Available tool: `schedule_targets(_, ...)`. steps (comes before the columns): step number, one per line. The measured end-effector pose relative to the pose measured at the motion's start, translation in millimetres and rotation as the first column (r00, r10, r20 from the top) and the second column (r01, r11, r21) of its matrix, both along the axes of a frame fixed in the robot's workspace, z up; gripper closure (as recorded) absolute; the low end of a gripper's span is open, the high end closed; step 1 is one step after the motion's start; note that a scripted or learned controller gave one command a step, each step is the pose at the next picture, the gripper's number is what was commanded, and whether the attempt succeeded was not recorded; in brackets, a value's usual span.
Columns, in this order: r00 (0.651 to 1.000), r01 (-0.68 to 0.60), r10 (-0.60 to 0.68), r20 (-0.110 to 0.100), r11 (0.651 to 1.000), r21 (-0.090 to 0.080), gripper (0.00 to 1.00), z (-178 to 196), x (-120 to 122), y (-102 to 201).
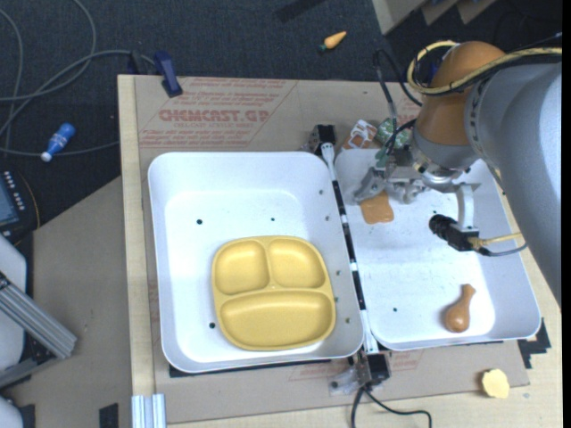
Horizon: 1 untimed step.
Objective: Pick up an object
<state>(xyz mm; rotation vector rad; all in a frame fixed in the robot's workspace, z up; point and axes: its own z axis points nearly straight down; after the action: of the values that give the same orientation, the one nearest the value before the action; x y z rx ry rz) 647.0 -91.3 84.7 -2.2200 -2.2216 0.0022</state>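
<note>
Camera view
Arm: reaches in from the right, grey with orange band, bent down over the right bin's far end.
Hand: low in the right bin's far left corner, just above the tan block; whether open or closed, cannot tell; nothing seen between the fingers.
Tan block: in the right bin, near the divider, right beside the hand.
Drumstick: brown, in the right bin's near right part, well apart from the hand.
Right bin: white, shallow, touching the left bin.
Left bin: white, holds the tray.
Tray: yellow, three compartments, in the left bin's near half.
Counter: cardboard-topped, carries both bins.
Yellow piece: on the counter, just off the right bin's near corner.
</note>
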Motion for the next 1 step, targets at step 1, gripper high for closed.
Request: schedule_targets(1,1.0,0.0,0.0,0.0,1.0,0.0,0.0,0.0,0.0,0.0)
